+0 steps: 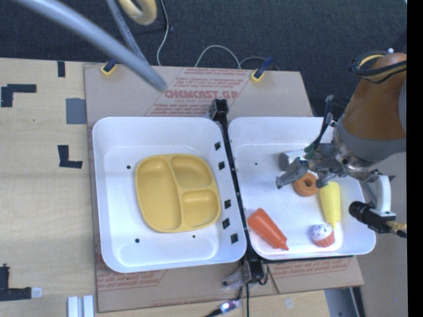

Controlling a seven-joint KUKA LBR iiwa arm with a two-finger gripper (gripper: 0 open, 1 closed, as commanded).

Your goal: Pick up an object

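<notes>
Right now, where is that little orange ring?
The orange ring lies in the right bin, near its middle, just below the pincer and touching the upper end of the yellow bottle.

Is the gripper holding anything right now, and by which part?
Cannot be told: the gripper is low in the right bin, touching the orange ring, with no visible grasp.

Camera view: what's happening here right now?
The arm reaches into the right bin, its gripper low beside an orange ring. Nothing can be seen held. A yellow bottle, an orange carrot and a small red and white toy lie nearby. The left bin holds a yellow divided plate.
</notes>
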